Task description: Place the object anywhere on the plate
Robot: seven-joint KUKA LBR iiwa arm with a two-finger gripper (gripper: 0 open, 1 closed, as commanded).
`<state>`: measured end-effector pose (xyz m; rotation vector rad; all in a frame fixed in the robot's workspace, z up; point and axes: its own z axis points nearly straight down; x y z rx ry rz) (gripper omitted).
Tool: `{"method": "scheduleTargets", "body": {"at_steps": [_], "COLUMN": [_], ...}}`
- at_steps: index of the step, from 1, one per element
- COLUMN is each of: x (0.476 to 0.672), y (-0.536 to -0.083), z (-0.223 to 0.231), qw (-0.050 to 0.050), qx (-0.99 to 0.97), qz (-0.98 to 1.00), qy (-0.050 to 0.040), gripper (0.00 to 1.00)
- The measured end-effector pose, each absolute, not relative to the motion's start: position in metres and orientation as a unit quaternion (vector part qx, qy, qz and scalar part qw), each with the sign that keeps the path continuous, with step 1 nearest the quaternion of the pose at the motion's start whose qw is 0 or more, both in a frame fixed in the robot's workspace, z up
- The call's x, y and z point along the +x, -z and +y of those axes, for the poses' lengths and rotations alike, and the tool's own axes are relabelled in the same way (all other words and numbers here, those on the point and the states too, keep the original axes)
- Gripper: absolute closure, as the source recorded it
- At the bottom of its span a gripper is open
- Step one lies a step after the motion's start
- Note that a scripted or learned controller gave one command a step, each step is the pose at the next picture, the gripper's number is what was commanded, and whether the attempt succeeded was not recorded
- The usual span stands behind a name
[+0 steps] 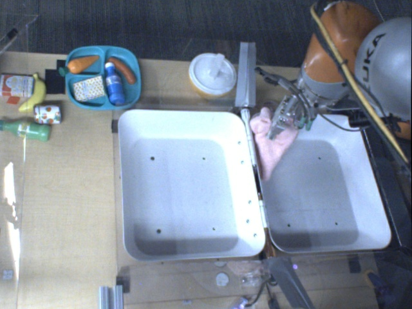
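Note:
A pink cloth (269,145) hangs at the far left corner of the right bin (335,237), trailing down along the wall between the two bins. My gripper (284,125) sits right over the cloth's upper edge, shut on the cloth, whose top is bunched between the fingers. The blue divided plate (131,64) stands on the bench beyond the left bin's far left corner, well to the left of the gripper. It holds a toy carrot, a sausage, a blue bottle and a cracker.
The left bin (187,237) lies between the cloth and the plate. A white lidded bowl (212,74) stands behind the bins near a grey metal post (244,76). A banana (33,94), a small can (47,114) and a green bottle (26,130) lie at the bench's far left.

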<state>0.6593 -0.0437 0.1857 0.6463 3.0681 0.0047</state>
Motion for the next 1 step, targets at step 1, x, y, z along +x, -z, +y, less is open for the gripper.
{"method": "scheduleTargets", "body": {"at_steps": [1], "x": [0.6612], "y": [-0.2262], "z": [-0.0418], "qw": [0.004], "qx": [0.204], "qz": [0.979], "qy": [-0.0014], "gripper": [1.00]}}
